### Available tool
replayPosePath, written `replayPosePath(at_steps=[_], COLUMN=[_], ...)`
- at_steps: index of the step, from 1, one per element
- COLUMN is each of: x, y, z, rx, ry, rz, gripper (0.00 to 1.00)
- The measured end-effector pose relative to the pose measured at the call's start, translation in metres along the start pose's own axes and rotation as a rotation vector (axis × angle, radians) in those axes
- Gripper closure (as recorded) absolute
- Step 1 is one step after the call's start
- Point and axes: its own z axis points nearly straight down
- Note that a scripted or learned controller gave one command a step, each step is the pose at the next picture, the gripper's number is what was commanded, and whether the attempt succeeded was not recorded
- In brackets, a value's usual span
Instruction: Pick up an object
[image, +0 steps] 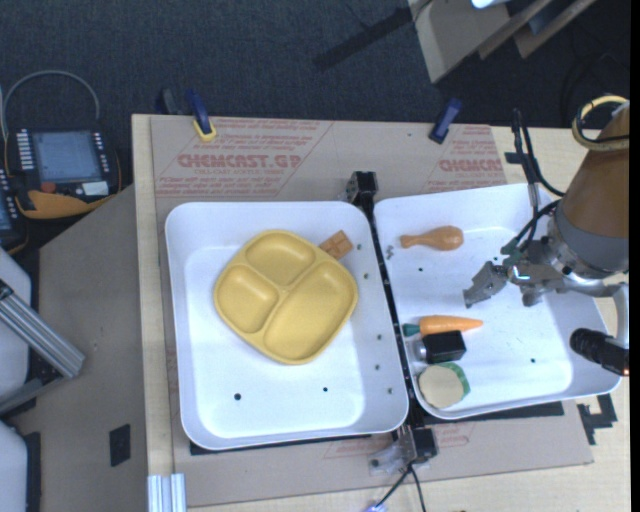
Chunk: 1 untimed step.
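Orange plastic carrot (450, 324), lying just below the hovering gripper (487, 286), is waiting in the right white bin (560, 385), so the gripper, whose clench I cannot tell, should be descending squarely over it.

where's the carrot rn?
The carrot lies in the right bin, near its left wall, just above a black block and well below the chicken drumstick. The gripper hovers up and to its right.
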Motion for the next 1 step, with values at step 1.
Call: replayPosePath(at_steps=[1], x=[0.0002], y=[0.0025], z=[-0.0055], rx=[-0.012], ry=[-0.002], rz=[-0.003], gripper=[0.00])
